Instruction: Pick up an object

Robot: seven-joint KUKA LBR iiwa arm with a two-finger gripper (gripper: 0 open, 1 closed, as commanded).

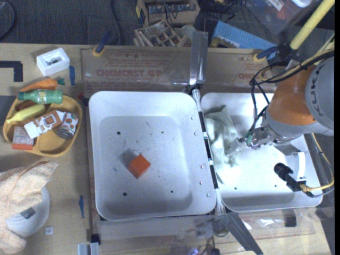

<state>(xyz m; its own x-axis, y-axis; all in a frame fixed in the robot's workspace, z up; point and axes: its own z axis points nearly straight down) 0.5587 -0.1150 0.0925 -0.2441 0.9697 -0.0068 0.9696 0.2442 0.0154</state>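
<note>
The orange block (140,166) lies in the left bin (106,110), a little below and left of the bin's middle. It is roughly cube-shaped, so it has no clear long axis; it sits turned, one corner toward the bin's near wall. A grey patch touches its upper left side, shadow or a second piece, I cannot tell which.

My gripper (245,140) is low over the right bin (265,193), at the end of my arm (292,108), pointing toward the left of the view. Whether it is spread or pressed together I cannot tell; the tip is blurred against the pale cloth (222,137). It appears to meet the cloth's right edge.

The right bin holds that crumpled cloth against its left wall. The left bin holds the orange block. The yellow bowl (53,147) beside the bins holds toy food and a green bottle (41,96)
</note>
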